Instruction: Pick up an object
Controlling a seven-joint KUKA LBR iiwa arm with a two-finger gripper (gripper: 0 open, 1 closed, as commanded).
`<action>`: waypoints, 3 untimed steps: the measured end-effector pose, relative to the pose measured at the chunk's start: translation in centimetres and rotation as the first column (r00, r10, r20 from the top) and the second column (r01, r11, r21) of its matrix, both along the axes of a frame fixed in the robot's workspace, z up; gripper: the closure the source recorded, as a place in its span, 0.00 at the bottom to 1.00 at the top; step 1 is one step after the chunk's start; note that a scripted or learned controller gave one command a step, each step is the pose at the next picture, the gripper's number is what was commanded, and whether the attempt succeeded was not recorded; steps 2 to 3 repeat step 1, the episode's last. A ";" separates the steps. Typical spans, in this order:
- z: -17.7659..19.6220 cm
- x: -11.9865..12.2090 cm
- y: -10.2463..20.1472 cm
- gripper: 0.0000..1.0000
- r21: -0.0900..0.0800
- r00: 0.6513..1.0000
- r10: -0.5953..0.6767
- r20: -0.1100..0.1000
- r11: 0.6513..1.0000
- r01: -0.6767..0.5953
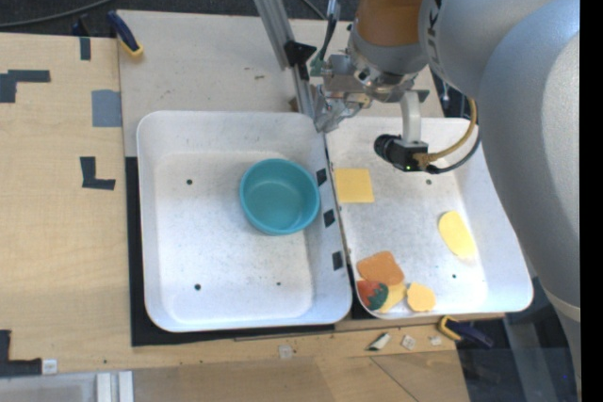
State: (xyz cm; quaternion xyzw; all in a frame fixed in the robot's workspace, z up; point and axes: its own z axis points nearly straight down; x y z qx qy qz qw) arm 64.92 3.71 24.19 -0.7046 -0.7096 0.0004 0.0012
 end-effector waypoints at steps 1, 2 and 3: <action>0.6 0.8 5.5 1.00 0.000 1.000 0.000 0.002 1.000 0.000; 0.6 0.8 5.5 1.00 0.000 1.000 0.000 0.002 1.000 0.000; 0.6 0.8 5.5 1.00 0.000 1.000 0.000 0.002 1.000 0.000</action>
